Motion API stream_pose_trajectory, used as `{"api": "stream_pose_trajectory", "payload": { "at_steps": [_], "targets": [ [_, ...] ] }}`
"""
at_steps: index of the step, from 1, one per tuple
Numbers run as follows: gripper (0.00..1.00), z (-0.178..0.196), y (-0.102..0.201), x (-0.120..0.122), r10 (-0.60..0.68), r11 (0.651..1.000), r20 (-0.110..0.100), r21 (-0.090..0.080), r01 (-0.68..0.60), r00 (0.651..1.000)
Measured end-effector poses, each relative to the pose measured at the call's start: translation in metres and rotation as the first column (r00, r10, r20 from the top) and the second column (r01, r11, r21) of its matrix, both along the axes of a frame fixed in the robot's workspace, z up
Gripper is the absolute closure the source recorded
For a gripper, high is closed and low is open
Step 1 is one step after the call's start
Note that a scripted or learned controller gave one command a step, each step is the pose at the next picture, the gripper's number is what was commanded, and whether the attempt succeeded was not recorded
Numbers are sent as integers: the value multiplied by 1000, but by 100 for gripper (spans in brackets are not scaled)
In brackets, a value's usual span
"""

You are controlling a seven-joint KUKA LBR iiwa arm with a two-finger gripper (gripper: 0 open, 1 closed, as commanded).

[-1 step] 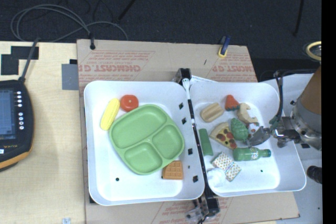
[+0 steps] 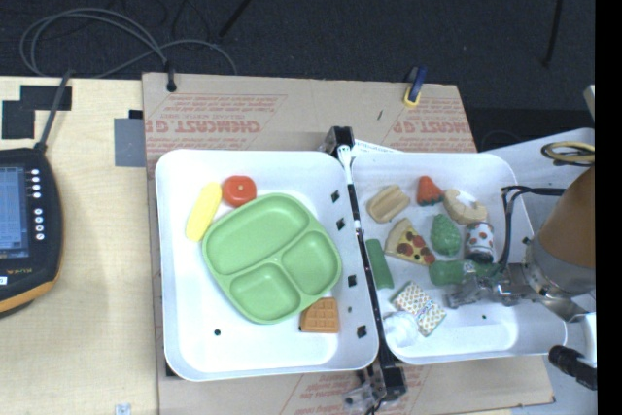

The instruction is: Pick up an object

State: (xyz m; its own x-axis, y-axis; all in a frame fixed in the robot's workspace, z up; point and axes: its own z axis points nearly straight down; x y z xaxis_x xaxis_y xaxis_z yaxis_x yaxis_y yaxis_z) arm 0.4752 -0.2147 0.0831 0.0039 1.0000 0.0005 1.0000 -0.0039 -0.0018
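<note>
Here I have the gripper point(image 2: 473, 288) low in the right bin point(image 2: 505, 337), reaching in from the right, but I cannot tell how it is set. A green block point(image 2: 447, 272) lies right at its tip, touching or nearly so. Just above sit a small can point(image 2: 479, 238) and a green leafy piece point(image 2: 446, 233); a pizza slice point(image 2: 409, 244) is further left. Below-left of the tip I see a patterned packet point(image 2: 421, 302) and a white lump point(image 2: 401, 328). Further up lie a bread roll point(image 2: 389, 202), a red piece point(image 2: 429, 190) and a tan piece point(image 2: 465, 206). Well left, the left bin point(image 2: 185, 326) holds a green divided tray point(image 2: 272, 257), a tomato point(image 2: 239, 190), a banana point(image 2: 202, 211) and a waffle point(image 2: 321, 315).
</note>
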Motion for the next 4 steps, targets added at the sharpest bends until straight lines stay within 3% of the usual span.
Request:
{"api": "stream_pose_trajectory", "payload": {
  "at_steps": [1, 2, 3, 4],
  "targets": [
    [0, 5, 2, 57, 7, 1000, 3, 0, -7, 1000],
    [0, 4, 1, 73, 5, 1000, 0, 1, -5, 1000],
    [0, 4, 24, 33, 1, 1000, -3, 3, -1, 1000],
    [0, 5, 1, 81, 5, 1000, 2, -1, -5, 1000]
  ]
}}
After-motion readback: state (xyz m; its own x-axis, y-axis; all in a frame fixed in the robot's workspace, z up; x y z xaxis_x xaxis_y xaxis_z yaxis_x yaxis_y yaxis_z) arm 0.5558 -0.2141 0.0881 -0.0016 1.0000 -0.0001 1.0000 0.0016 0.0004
